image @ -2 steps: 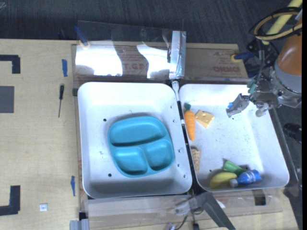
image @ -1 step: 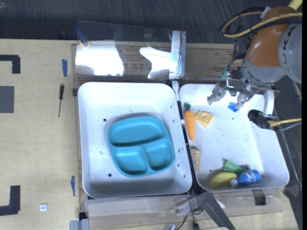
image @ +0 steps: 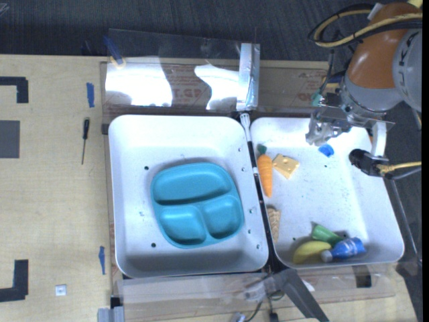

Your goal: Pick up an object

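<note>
Near the far wall of the right bin [image: 382,200], a small blue object [image: 326,151] lies on the white floor, just below the gripper [image: 322,134]. Nothing sits between the fingers, so the pick looks not yet made (descent and closing remain, I judge). How wide the claw stands I cannot tell. A carrot [image: 265,174] and cheese wedge [image: 287,166] lie nearby.

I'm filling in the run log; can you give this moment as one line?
gripper: above right bin's far side, over small blue piece | held: nothing visible | carrot, cheese wedge: near left wall | blue tray: left bin
</note>
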You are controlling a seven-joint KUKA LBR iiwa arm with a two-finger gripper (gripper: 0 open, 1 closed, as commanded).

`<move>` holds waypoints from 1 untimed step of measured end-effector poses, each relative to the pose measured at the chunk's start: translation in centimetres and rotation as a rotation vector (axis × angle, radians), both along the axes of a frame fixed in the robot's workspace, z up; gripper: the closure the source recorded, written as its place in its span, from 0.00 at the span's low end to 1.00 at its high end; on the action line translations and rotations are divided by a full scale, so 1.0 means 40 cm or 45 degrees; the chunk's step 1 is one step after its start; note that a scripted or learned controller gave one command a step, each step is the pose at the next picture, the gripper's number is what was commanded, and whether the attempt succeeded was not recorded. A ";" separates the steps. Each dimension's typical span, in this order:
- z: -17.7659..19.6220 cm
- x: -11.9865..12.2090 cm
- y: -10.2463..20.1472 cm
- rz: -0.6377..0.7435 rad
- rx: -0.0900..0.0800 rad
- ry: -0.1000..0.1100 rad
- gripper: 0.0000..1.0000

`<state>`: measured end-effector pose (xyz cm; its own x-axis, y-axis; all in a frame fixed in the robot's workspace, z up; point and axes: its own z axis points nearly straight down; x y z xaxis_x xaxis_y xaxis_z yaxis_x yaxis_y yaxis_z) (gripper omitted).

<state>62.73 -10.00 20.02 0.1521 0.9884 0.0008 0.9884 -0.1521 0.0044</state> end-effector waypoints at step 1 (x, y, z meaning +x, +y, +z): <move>-0.001 0.000 0.000 -0.001 0.000 0.001 0.00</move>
